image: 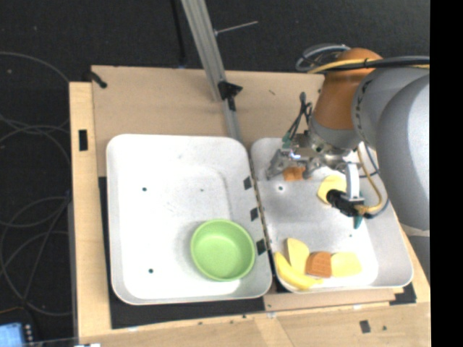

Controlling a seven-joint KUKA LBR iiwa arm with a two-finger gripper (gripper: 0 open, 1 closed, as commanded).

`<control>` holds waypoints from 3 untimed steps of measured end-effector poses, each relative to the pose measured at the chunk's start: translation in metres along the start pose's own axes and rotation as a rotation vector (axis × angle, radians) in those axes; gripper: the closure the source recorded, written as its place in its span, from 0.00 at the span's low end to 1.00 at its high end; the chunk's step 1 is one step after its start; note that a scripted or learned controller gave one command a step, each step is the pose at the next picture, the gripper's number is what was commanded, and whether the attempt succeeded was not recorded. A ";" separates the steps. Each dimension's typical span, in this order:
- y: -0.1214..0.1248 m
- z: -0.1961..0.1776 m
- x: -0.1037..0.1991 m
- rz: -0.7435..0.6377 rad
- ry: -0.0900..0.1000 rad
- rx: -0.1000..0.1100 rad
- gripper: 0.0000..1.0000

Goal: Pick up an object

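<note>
We see the jaws [293, 166] low in the right bin [383, 266], closed on a small orange object [294, 173], green bowl [223, 249] well apart in the left bin [145, 165].

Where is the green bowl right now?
The green bowl sits in the left bin, in its near right corner, close to the wall shared with the right bin.

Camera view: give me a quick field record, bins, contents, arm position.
left bin: holds a green bowl, upright, near its front right corner
right bin: yellow pieces and an orange-brown block along the front edge; a yellow item near the arm
gripper: over the back of the right bin, a small orange thing at it; grasp unclear
arm: enters from the right
</note>
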State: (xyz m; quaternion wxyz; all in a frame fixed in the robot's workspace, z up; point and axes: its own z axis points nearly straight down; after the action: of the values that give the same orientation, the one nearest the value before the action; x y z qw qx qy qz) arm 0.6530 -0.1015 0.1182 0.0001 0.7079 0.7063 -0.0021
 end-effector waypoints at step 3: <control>-0.002 -0.104 -0.003 -0.005 0.003 -0.009 1.00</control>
State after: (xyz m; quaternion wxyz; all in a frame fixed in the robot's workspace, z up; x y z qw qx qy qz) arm 0.6513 -0.1045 0.2225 0.0020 0.7062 0.7080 0.0021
